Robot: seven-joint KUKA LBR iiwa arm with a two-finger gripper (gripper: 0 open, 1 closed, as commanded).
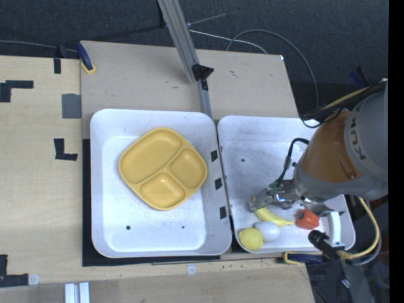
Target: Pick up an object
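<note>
- A yellow banana is lying near the front of the right bin, with a lemon and a white egg-like piece just in front of it and a red item off to its right.
- The gripper is hovering just above the banana; whether it is open or closed, I cannot tell.
- The grey arm is bending in from the right.
- A yellow divided plate is sitting in the left bin, on a tan bench.
</note>
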